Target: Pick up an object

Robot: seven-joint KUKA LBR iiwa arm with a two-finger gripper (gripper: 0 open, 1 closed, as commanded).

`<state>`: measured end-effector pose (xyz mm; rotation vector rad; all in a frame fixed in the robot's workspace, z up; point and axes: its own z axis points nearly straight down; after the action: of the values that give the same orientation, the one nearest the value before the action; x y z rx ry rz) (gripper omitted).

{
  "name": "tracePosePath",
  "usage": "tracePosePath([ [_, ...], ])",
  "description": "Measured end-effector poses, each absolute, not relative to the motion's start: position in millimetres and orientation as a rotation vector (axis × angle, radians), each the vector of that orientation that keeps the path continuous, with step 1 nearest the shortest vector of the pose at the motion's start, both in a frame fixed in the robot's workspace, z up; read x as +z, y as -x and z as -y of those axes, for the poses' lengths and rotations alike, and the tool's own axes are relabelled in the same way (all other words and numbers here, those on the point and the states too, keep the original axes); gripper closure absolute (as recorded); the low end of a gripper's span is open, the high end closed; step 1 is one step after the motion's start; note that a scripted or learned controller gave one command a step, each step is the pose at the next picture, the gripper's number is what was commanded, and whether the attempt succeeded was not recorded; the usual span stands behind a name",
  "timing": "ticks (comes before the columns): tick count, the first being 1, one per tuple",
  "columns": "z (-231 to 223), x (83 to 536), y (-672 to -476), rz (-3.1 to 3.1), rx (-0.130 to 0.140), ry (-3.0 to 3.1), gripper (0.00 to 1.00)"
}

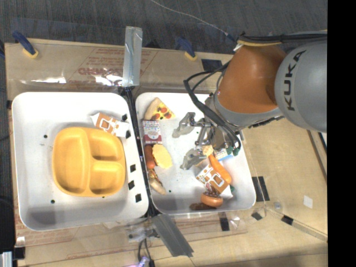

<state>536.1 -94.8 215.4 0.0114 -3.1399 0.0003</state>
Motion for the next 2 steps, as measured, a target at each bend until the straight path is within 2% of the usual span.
tracePosePath([
  [1,150.5,92.0,-520.7,3.137,0.000,-0.190,0.00],
  [2,111.7,92.9,-568.8,3.106,-0.001,-0.493,0.00],
])
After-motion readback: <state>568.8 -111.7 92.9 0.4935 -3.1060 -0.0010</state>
